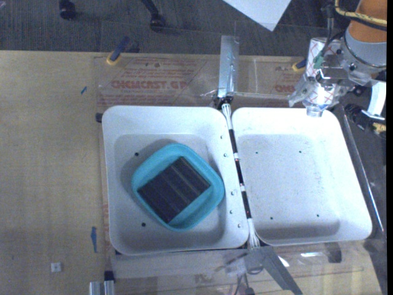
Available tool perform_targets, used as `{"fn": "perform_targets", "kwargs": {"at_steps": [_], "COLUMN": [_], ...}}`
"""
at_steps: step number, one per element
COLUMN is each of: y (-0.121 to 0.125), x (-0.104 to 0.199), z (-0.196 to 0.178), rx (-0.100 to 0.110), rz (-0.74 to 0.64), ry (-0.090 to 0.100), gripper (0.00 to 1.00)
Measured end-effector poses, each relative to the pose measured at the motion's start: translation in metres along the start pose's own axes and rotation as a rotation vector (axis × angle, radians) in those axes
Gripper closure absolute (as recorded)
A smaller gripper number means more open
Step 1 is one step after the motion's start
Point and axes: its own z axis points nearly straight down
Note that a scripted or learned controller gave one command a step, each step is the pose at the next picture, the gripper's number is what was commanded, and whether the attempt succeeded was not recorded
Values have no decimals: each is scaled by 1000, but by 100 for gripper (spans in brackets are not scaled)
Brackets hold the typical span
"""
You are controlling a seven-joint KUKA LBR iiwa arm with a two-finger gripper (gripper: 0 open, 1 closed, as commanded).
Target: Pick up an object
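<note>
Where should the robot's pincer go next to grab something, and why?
Probably sideways toward the left bin. The pincer hangs over the far corner of the right bin, far from the blue dish with the dark block on it, which lies in the left bin.

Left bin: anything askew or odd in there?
The blue object with a dark ribbed panel lies turned at a slant to the left bin walls, not squared to them. Nothing spilled or visibly damaged. The gripper is over the right bin's far corner, away from it.
</note>
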Motion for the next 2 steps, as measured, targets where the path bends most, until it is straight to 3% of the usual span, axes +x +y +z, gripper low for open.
{"fn": "perform_targets", "kwargs": {"at_steps": [1,2], "y": [8,8], "x": [50,-24], "z": [87,69], "rx": [0,-5], "rz": [-18,14], "ry": [-1,-3], "gripper": [0,0]}}
